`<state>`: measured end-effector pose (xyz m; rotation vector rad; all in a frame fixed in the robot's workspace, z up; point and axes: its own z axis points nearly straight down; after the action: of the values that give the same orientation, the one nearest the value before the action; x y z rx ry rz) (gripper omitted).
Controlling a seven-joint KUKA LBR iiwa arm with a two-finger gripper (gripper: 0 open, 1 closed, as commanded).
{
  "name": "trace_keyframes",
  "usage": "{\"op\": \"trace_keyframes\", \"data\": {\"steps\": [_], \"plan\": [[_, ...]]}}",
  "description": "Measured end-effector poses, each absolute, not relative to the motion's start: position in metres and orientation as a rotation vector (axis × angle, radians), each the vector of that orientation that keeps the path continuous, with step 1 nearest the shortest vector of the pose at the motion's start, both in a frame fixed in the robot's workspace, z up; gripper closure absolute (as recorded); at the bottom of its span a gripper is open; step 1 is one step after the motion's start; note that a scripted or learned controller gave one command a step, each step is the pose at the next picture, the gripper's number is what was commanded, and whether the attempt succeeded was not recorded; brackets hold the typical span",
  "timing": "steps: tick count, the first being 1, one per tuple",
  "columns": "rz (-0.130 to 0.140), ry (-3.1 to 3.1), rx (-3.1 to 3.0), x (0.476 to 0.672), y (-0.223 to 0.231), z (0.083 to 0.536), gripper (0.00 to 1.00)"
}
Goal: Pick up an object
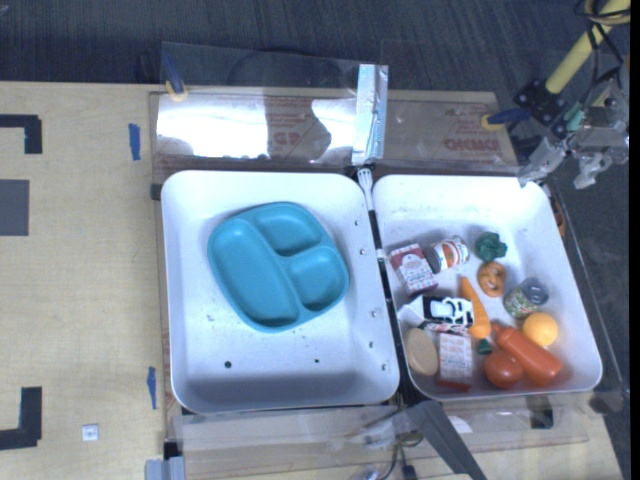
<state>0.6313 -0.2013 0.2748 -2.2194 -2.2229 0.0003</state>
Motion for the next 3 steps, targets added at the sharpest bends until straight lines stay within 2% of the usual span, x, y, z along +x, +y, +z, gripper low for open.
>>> {"op": "trace_keyframes", "data": {"steps": [1, 2, 3], "plan": [[0.008, -2.153, -2.278, 0.594, -0.203, 0.157, 0.0], [-0.008, -2.15, -2.287, 0.618, -0.194, 0.087, 0.0], [-0.004, -2.443, -1.988, 0.633, -0.182, 0.167, 0.0]]}}
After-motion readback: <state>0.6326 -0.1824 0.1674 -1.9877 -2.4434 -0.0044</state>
